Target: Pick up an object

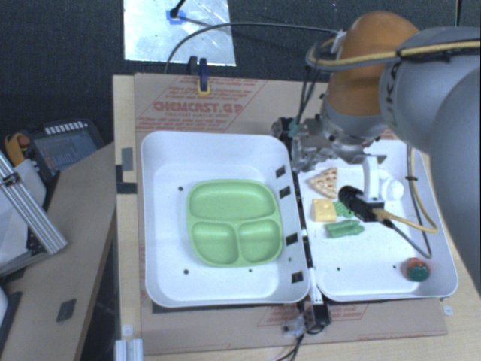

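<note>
Two white bins sit on the bench; the gripper (312, 155), whose grip state I cannot tell, hovers beside the cracker (325, 180). Crowded neighbouring pieces risk a fumbled pick.

Grey arm (436, 74) reaching from right, wrist bent down, gripper (304, 153) low.

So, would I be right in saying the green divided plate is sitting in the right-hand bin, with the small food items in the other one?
Not quite: the camera view shows the green divided plate in the left bin. The small food items, such as the cracker and the yellow block, lie in the right bin.
</note>
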Robot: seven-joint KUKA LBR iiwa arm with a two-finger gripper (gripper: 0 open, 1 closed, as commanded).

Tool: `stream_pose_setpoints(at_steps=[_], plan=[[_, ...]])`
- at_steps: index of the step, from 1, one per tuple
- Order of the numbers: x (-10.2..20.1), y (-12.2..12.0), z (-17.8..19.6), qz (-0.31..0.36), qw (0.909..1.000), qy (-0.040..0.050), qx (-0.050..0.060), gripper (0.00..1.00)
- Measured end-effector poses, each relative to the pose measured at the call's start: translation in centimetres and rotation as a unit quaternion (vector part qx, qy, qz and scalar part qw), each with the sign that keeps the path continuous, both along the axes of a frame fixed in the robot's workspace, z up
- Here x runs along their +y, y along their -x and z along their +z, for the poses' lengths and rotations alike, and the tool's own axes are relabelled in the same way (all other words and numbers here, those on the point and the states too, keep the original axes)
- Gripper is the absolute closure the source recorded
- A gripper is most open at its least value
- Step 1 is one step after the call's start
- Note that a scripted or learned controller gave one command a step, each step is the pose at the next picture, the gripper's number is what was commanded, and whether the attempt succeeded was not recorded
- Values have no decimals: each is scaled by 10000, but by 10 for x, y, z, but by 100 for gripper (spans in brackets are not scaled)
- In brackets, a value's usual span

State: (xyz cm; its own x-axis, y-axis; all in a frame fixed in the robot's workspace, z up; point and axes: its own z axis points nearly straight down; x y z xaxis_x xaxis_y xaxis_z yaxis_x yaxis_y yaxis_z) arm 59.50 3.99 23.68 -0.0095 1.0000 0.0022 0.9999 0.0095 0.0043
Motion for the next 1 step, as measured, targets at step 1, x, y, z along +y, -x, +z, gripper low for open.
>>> stream_pose_setpoints(at_steps=[1], plan=[[47,-12,4,0,10000,-2,6,100]])
